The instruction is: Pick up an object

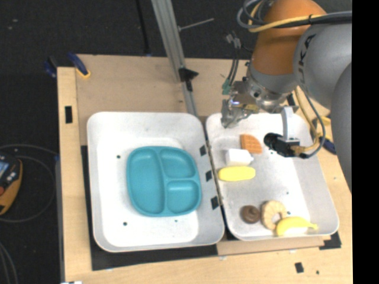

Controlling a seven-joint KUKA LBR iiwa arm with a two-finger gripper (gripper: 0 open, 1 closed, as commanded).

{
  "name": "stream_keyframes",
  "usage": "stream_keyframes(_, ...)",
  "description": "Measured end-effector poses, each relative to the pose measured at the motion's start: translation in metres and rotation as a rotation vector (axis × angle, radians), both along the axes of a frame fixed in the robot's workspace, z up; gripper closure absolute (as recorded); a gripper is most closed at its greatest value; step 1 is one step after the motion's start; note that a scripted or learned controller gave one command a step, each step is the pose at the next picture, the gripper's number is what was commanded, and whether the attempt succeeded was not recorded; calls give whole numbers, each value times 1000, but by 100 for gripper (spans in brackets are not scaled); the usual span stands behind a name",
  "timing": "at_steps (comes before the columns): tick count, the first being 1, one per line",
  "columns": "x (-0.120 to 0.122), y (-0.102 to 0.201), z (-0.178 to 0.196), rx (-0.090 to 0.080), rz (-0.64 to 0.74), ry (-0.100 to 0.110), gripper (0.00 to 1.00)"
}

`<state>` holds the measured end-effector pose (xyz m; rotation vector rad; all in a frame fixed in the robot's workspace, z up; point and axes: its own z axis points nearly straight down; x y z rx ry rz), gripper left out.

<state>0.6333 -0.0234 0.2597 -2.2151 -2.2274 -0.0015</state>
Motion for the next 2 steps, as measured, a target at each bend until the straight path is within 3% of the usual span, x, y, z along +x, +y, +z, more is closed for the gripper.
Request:
stream_keyframes(1,-20,54,-15,0,1,2,100)
stream_keyframes(2,-35,99,-8,1,2,0,100)
